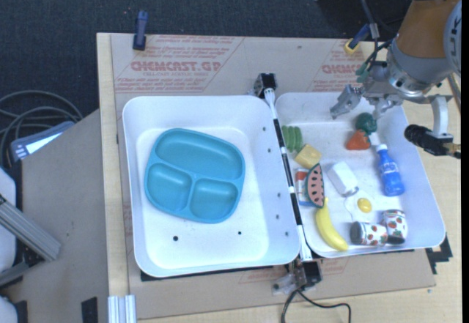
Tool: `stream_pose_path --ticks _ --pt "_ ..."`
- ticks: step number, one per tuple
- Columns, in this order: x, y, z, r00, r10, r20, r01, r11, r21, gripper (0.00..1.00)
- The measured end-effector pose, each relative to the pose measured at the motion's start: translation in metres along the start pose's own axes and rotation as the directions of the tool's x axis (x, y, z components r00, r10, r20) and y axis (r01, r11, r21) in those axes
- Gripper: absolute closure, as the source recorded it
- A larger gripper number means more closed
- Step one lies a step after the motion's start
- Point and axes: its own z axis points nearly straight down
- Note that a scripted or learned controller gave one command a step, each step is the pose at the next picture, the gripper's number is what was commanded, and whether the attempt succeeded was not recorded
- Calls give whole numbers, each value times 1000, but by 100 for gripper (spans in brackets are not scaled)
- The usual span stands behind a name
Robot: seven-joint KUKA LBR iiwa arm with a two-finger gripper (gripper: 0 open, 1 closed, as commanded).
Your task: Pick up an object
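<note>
My gripper (364, 103) hangs over the back of the right bin (432, 201), open, its grey fingers (343, 103) spread. Just below it lies a red-orange toy vegetable with a green top (358, 137); I cannot tell whether they touch. Nothing sits between the fingers. Further forward in the same bin lie a blue bottle (389, 173), a white block (342, 176), a watermelon slice (315, 185), a yellow block (307, 156), a green vegetable (292, 138), a fried egg (363, 205), a banana (330, 229) and a strawberry-print mug (381, 228).
The left bin (139, 124) holds a blue divided plate (194, 175). A ridge with black clips (265, 83) joins the two bins. Both stand on a cardboard sheet (176, 58). Cables (29, 113) lie off the bench to the left.
</note>
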Motion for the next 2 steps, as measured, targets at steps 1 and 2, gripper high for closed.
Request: stream_pose_path --ticks 1,2 --pt "-43 13 72 1000 1 0 -1 1000 2 0" --pt "-72 4 87 1000 1 0 -1 1000 2 0"
